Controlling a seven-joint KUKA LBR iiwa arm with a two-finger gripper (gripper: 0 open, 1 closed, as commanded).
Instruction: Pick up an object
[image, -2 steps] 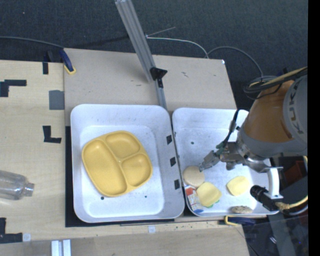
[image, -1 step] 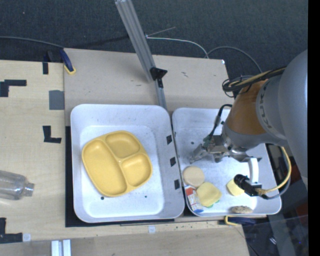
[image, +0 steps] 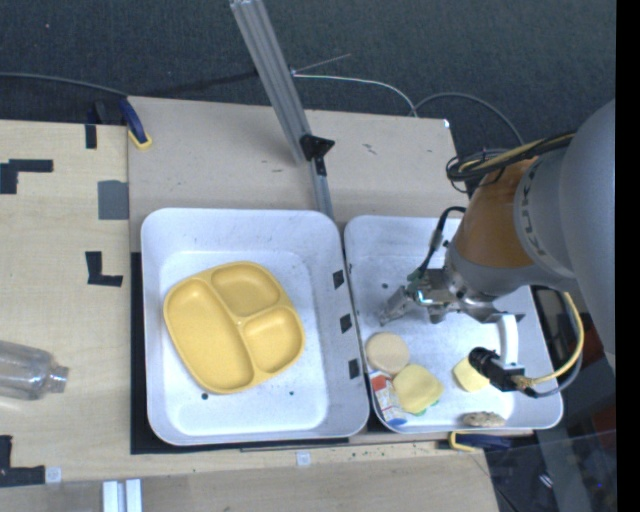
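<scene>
My gripper (image: 410, 313) hangs over the upper middle of the right bin (image: 372, 240), open, with nothing between its fingers. Just below it lies a round tan disc (image: 387, 352). A yellow-green block (image: 417, 388) sits further toward the front, partly on a red, white and blue packet (image: 384, 398). A small yellow piece (image: 468, 375) lies to the right of the block, beside the arm's black cable fitting. A little brown crumbly item (image: 482, 418) rests at the bin's front edge.
The left bin (image: 160, 240) holds a yellow divided plate (image: 233, 325). A metal rail (image: 283, 90) slants down to the bins' shared top edge. A clear plastic bottle (image: 28, 370) lies on the bench at far left. The arm's bulk covers the right bin's right side.
</scene>
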